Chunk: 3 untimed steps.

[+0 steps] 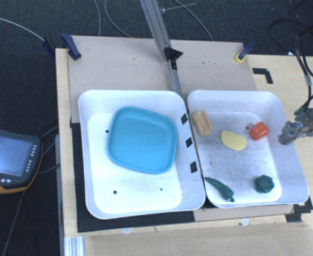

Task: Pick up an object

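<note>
The right bin (pixel 284 111) holds several small objects. A tan bread-like piece (pixel 201 123) lies at its left wall, and a flat yellow piece (pixel 234 140) sits near the middle. A red-orange pepper (pixel 258 130) is to the right of the yellow piece. A green chili (pixel 220 188) and a dark green lump (pixel 263 183) lie near the front wall. My gripper (pixel 289 133) hangs low at the right rim of this bin, just right of the red-orange pepper and apart from it. I see nothing held in it.
The left bin (pixel 92 143) carries a large light-blue plate (pixel 142 139). A metal pole (pixel 159 28) slants down to the gap between the bins. Clamps sit on the back board, and a teach pendant (pixel 9 159) lies off the bench at the left.
</note>
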Each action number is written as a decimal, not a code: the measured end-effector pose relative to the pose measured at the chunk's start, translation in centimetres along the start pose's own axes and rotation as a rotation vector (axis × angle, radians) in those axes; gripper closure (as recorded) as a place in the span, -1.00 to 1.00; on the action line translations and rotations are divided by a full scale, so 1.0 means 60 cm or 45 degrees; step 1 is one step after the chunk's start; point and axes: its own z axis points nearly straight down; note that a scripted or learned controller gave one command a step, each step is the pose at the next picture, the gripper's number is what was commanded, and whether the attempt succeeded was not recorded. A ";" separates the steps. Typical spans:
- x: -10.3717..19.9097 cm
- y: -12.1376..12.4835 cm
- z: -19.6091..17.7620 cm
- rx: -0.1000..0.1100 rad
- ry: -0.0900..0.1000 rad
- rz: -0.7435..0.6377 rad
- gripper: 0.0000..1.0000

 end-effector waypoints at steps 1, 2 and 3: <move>0.088 0.015 0.021 0.004 0.003 -0.005 1.00; 0.161 0.040 0.020 0.002 0.003 -0.005 1.00; 0.248 0.044 0.005 0.003 0.003 -0.005 1.00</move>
